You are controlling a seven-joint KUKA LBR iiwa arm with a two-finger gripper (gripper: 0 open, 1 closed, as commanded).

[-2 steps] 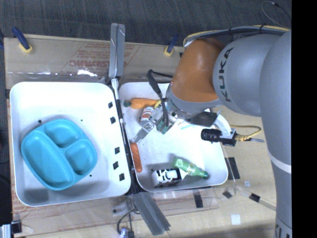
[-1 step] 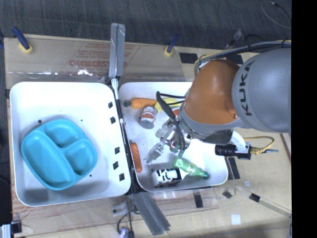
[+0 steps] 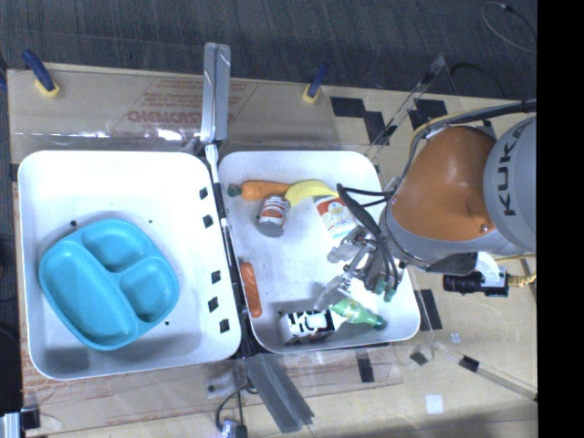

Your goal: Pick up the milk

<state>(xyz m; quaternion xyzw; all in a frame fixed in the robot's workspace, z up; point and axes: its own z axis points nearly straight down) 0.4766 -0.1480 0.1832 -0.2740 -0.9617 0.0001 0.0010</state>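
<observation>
Milk carton (image 3: 308, 323): small, black-and-white cow-patch print, lying on its side flat on the floor of the right bin (image 3: 274, 263), hard against that bin's near wall, a little left of its middle. Long axis runs roughly along that wall (lettering too small to read). A green bottle (image 3: 358, 314) lies just beside its right end, contact unclear.

Left bin (image 3: 36, 176) holds a divided tray (image 3: 105, 283) at its lower left. Right bin (image 3: 301, 161), upper part: carrot (image 3: 260, 189), banana (image 3: 308, 190) to its right, can (image 3: 272, 213) below them, bottle (image 3: 336, 215) further right. A second carrot (image 3: 250, 289) lies along the left wall. Milk (image 3: 307, 323) lies at the lower edge, gripper (image 3: 354, 276) above and right of it.
</observation>
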